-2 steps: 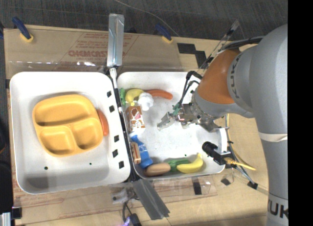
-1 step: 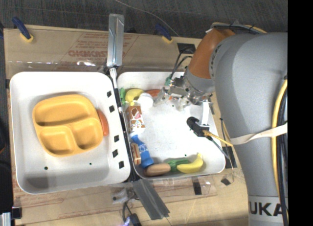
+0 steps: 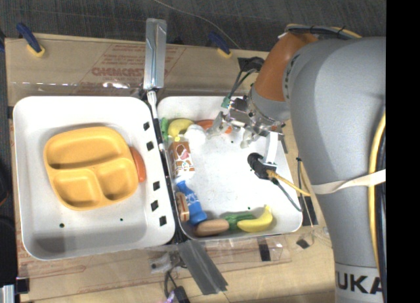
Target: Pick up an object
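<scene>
Two shallow white bins side by side on a brown cardboard-covered tabletop [image 3: 79,59]: left white bin [image 3: 39,229] holding a yellow three-compartment plastic tray [image 3: 88,167] with an orange object [image 3: 138,166] tucked against its right edge. In the right white bin [image 3: 230,183], a yellow-green fruit-shaped toy [image 3: 178,126] at upper left, a printed red-and-white packet [image 3: 181,157] and a blue tube [image 3: 191,204] along the left wall, then a brown oval piece [image 3: 211,227], a green piece [image 3: 235,217] and a yellow banana toy [image 3: 257,221] along the lower edge. Grey arm with orange band [image 3: 275,69] reaching in from the frame's right, pincer [image 3: 235,124] low over the bin's upper middle, beside an orange-red item [image 3: 206,124]; cannot tell whether open, closed or gripping.
</scene>
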You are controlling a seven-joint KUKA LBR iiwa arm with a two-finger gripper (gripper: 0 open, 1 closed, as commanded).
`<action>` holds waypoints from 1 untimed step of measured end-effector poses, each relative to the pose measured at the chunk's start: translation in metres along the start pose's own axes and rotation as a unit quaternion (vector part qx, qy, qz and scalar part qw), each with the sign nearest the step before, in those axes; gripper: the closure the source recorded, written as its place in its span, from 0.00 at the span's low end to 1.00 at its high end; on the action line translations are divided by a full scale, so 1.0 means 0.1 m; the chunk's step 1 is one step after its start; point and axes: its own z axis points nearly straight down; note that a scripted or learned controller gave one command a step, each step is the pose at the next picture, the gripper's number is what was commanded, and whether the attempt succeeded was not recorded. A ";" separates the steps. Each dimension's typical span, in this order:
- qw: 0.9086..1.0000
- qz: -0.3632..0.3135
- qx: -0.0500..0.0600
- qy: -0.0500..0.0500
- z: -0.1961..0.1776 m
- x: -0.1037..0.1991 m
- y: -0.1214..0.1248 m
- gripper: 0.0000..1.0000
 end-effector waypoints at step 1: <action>0.993 -0.115 -0.002 -0.002 -0.05 0.60 0.16 0.00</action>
